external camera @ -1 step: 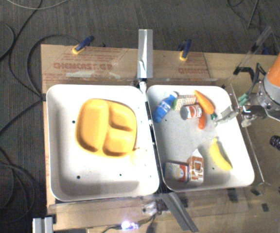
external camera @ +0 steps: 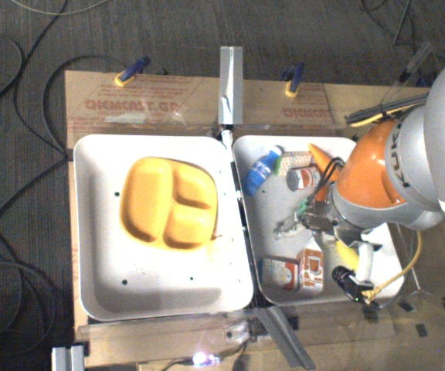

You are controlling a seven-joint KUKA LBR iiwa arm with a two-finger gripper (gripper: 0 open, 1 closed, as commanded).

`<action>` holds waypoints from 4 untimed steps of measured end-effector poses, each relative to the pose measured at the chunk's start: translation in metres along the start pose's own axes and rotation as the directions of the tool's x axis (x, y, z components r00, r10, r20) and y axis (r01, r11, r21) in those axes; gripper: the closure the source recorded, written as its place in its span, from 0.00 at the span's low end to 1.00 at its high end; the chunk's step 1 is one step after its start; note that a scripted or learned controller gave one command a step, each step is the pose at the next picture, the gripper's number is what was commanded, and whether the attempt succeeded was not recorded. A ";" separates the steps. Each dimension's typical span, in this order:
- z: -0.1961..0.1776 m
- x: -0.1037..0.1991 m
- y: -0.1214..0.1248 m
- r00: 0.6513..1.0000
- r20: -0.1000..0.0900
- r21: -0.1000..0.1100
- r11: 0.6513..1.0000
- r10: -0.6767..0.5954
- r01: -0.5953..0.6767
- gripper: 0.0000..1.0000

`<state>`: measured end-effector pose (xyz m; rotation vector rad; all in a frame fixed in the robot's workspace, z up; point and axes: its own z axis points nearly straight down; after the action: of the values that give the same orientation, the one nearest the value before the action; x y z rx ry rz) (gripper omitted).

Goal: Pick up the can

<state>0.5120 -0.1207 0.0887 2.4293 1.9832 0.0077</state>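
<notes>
Two white bins sit side by side on the cardboard-covered table (external camera: 91, 103). The arm (external camera: 377, 176) comes in from the right, over the right bin (external camera: 273, 207).

- Can (external camera: 304, 178): silver with a red label, lying on its side in the upper half of the right bin. Nothing is gripping it.
- Gripper (external camera: 293, 224): below the can, about mid-bin and close to the bin floor. It's near the can but not touching it. The angle is poor and the metal blends into the white floor, so I can't tell whether it's spread or closed. No object is visible in it.
- Around the can:
  - Blue bottle (external camera: 259, 170) to its left, near the wall between the bins.
  - Patterned packet (external camera: 294, 161) just above it, touching or nearly so.
  - Orange pointed item (external camera: 321, 155) up and to the right, by the arm's orange band.
- Carton (external camera: 292, 273): red and white, flat along the near edge of the right bin, well clear of the can.
- Yellow item (external camera: 348, 253): partly hidden under the wrist, lower right of the bin. Probably a banana, not sure.
- Left bin (external camera: 83, 207): holds a yellow divided tray (external camera: 170, 202), roughly centred and right side up.
- Two blue-and-yellow clamps (external camera: 132, 69) hold the far edge of the cardboard.
</notes>
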 end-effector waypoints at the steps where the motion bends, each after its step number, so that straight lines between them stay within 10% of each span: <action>1: 0.000 0.000 0.000 1.000 0.000 0.000 1.000 0.000 0.000 0.00; 2: 0.001 0.001 0.083 1.000 0.003 -0.002 1.000 0.031 -0.031 0.00; 3: 0.000 -0.059 0.085 0.999 0.002 -0.001 0.999 -0.052 0.052 0.00; 4: 0.010 -0.018 0.125 0.976 0.049 0.094 0.972 0.210 -0.214 0.00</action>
<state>0.6313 -0.1630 0.0794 2.6692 1.7394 -0.1382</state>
